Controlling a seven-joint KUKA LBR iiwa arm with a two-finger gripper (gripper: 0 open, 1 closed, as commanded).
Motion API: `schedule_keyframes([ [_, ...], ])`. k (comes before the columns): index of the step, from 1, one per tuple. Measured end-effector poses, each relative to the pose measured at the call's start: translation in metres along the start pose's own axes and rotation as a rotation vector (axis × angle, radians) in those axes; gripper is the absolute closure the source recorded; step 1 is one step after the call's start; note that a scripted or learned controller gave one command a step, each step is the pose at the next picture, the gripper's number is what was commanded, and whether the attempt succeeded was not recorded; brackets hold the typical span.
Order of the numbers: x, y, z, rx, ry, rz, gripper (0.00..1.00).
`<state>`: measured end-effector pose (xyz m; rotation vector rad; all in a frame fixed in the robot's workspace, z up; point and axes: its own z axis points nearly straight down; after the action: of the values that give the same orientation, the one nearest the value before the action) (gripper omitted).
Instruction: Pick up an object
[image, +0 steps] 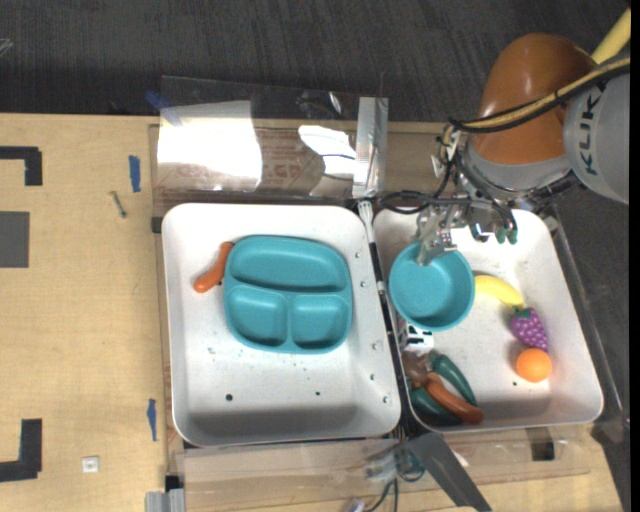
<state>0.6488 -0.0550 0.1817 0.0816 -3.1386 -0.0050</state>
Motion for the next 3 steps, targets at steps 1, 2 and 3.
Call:
schedule_keyframes([
  [1,-0.017,-0.061,-0.071,0.007,-0.015,-0.105,1.0],
  [2,-0.018,-0.001,-0.002,0.0,-0.003,-0.245,1.0],
  [3,-0.022,0.037,-0.081,0.004,-0.018,-0.204,1.0],
])
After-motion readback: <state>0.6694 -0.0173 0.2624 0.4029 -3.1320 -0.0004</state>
